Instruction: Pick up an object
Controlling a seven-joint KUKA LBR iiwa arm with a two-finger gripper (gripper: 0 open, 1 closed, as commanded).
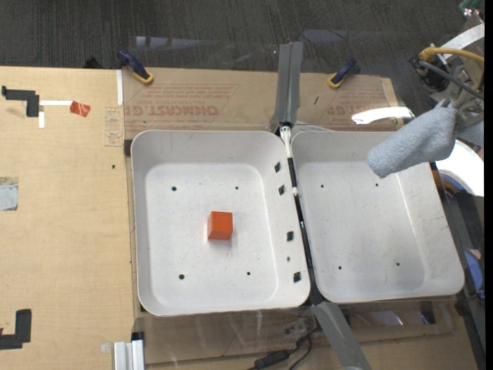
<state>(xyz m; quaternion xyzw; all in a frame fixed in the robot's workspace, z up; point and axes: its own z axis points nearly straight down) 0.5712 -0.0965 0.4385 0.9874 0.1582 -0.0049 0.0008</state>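
Observation:
A small orange-red cube (220, 226) rests flat near the middle of the left white bin (166, 245). The right white bin (370, 245) holds nothing that I can see. The arm comes in from the upper right as a blurred grey shape, and its gripper end (377, 159) hangs over the far right part of the right bin. That end is well to the right of the cube, with the bins' shared rim between them. Nothing shows at its tip.
A grey bar (289, 83) runs back from the seam between the bins. Two blue-and-yellow clamps (135, 65) (343, 73) pin the cardboard behind them. A wooden board (54, 230) lies to the left, with a small red piece (79, 109) on it. Cables (451, 60) crowd the upper right.

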